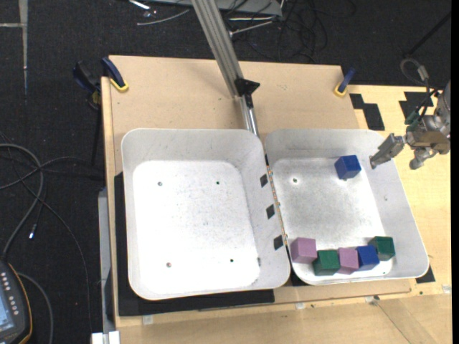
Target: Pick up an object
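A blue cube (348, 166) lies alone in the upper part of the right bin (326, 210). Along that bin's front edge sit a purple cube (304, 249), a green cube (327, 261), a second purple cube (349, 258), a second blue cube (368, 255) and a second green cube (384, 246). My gripper (394, 163) hangs over the right bin's far right rim, to the right of the lone blue cube and apart from it. Its fingers are spread open with nothing between them.
The left bin (188, 210) stands beside the right one on the wooden bench (186, 92). A slanted metal pole (219, 38) crosses the back of the bench. Clamps (115, 74) grip the bench's far corners.
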Tool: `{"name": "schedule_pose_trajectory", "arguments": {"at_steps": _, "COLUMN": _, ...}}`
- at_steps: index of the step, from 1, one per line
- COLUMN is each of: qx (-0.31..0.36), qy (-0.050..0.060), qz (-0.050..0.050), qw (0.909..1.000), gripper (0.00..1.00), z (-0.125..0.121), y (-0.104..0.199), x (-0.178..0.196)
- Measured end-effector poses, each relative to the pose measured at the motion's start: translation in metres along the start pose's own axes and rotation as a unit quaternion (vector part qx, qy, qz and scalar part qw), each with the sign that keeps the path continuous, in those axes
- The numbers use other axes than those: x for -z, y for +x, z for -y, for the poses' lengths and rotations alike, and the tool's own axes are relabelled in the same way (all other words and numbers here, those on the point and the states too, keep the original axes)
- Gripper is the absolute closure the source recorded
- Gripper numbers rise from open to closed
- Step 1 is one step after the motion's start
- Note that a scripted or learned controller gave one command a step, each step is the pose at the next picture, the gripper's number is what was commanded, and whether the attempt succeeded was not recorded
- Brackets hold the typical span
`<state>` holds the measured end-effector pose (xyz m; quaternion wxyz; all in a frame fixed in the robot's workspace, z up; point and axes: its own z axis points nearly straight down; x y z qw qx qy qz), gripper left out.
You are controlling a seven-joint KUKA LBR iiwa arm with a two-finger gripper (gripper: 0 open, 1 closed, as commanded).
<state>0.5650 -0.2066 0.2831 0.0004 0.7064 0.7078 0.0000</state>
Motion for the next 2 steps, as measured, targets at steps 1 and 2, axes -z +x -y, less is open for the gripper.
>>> {"name": "schedule_pose_trajectory", "arguments": {"at_steps": 1, "qx": 0.000, "qy": 0.003, "qz": 0.000, "qw": 1.0000, "gripper": 0.00, "z": -0.045, "y": -0.017, "x": -0.182}}
{"name": "schedule_pose_trajectory", "arguments": {"at_steps": 2, "qx": 0.003, "qy": 0.000, "qz": -0.001, "qw": 1.0000, "gripper": 0.00, "z": -0.063, "y": 0.045, "x": -0.188}}
